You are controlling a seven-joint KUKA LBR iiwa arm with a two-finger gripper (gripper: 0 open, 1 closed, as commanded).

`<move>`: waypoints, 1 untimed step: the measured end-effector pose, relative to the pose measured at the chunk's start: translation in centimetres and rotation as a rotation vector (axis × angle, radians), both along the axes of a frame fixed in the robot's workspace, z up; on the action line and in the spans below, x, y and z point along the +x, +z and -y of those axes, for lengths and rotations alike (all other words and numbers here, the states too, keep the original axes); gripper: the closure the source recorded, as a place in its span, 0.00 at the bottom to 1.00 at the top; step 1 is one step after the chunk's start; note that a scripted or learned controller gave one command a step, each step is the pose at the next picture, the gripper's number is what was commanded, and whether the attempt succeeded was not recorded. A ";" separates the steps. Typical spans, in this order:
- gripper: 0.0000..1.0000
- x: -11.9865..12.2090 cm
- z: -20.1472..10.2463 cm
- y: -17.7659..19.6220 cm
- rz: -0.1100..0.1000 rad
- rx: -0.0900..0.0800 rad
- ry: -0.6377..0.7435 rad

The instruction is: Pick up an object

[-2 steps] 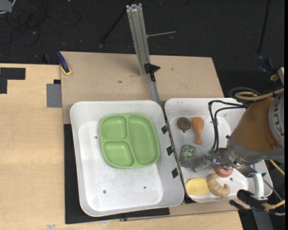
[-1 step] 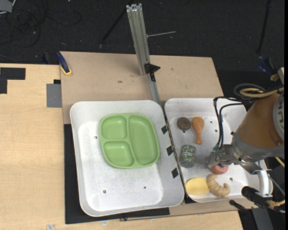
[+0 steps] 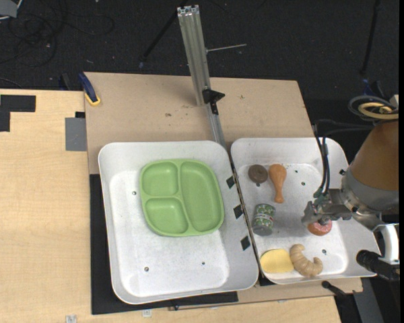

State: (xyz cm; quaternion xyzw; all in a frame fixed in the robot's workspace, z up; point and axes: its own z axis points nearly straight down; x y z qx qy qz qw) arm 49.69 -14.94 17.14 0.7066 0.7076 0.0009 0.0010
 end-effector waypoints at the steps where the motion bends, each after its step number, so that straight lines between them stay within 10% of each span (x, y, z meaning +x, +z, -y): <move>1: 1.00 0.1 0.1 5.2 -0.001 0.000 0.001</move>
